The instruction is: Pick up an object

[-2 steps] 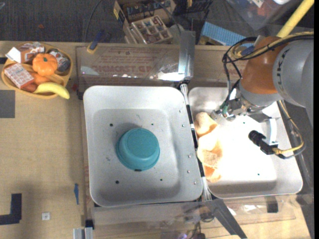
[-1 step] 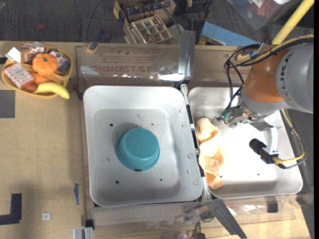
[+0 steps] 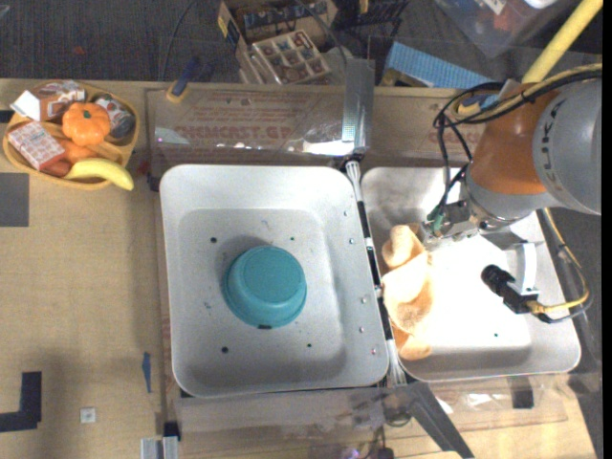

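Observation:
A teal bowl [image 3: 267, 286] lies upside down in the middle of the left bin [image 3: 191, 208]. Several pale orange, soft-looking objects are piled along the left wall of the right bin [image 3: 545, 352]: one at the top [image 3: 401, 246], a larger one below it [image 3: 411, 295], and a darker orange piece at the bottom [image 3: 414, 348]. My gripper [image 3: 438, 226] hangs low over the right bin, just right of the top orange object and very close to it. Whether it touches that object cannot be made out.
The grey arm with its orange band [image 3: 516, 161] covers the right bin's upper right. A black fitting with a cable [image 3: 505, 288] hangs over the bin's middle. A basket of toy fruit [image 3: 72, 137] stands at the far left of the bench.

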Available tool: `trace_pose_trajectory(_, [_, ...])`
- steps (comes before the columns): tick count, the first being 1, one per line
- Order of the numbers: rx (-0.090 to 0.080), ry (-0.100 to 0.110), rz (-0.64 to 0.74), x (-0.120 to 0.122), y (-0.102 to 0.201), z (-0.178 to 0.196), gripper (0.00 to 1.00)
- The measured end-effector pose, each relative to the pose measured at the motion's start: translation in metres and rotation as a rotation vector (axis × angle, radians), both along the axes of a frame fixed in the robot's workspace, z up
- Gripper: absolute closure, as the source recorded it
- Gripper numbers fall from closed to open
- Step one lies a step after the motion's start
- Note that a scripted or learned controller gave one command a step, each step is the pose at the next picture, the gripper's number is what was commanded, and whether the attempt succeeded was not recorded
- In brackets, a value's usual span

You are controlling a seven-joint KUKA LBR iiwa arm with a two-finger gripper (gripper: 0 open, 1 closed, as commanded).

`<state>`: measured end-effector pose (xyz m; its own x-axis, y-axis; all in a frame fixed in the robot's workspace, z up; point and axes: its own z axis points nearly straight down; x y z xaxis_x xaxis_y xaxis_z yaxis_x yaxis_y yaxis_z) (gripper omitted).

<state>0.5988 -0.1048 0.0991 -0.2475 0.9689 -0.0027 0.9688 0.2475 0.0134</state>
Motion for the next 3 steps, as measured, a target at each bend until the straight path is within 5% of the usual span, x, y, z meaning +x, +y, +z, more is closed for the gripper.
trace_pose_trajectory(1, [-0.001,0.0,-0.001,0.0,-0.001,0.0,0.0])
trace_pose_trajectory(2, [-0.004,0.001,0.103,-0.007,0.005,-0.009,0.0])
trace_pose_trajectory(3, [-0.001,0.002,0.034,-0.019,0.002,-0.009,0.0])
